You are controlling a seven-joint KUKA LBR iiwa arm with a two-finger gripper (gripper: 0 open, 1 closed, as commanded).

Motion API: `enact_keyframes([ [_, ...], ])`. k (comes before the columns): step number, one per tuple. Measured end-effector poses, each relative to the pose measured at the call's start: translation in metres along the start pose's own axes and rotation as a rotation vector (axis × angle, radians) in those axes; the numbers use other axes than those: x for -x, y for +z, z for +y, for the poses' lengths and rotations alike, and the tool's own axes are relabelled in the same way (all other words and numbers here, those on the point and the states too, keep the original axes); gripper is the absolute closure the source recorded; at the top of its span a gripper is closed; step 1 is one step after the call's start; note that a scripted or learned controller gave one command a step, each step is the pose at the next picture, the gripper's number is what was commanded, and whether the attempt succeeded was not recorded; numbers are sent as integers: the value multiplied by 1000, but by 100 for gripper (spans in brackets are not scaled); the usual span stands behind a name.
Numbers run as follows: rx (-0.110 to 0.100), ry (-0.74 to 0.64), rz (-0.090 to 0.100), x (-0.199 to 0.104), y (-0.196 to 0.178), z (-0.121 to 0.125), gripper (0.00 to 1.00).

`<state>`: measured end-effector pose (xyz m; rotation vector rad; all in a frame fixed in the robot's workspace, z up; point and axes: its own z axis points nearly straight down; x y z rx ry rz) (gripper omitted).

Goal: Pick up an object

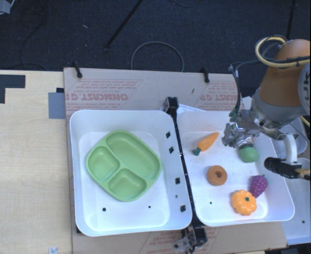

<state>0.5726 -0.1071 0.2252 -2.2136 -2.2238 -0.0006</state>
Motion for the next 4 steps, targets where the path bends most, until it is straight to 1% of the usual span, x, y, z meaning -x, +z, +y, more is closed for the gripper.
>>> enact_keyframes([
  [1,-1,0,0,-56,-10,-4,100],
  [3,-3,0,-1,-156,-8,-28,100],
  [4,-2,0,-2,-215,4,-20,100],
])
